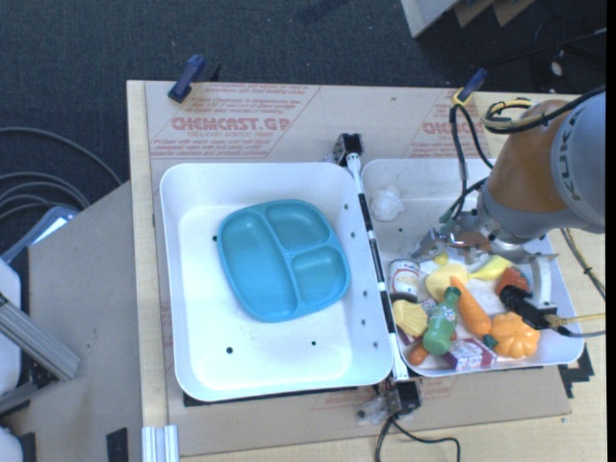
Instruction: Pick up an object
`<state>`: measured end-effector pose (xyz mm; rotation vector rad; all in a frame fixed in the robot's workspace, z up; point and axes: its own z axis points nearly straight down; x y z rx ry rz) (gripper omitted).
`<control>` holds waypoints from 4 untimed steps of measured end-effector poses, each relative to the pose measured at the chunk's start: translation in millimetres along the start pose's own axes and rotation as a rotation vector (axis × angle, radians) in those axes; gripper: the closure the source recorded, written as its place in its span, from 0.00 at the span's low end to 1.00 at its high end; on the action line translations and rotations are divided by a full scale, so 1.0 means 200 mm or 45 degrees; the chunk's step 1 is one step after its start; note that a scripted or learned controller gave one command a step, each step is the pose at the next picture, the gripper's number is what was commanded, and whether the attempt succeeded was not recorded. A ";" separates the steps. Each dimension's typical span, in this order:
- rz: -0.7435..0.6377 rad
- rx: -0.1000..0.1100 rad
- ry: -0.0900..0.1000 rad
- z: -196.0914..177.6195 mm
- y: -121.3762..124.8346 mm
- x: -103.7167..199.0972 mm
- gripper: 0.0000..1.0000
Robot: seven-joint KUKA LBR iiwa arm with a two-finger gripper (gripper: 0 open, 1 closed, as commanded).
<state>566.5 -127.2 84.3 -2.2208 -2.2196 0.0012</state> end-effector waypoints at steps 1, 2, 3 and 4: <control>0.001 -0.007 -0.001 -0.06 0.01 0.00 1.00; 0.001 -0.007 -0.001 -0.06 0.01 0.00 0.00; -0.002 -0.003 0.000 0.00 0.27 0.03 0.00; -0.002 -0.003 -0.002 -0.01 0.50 -0.06 0.00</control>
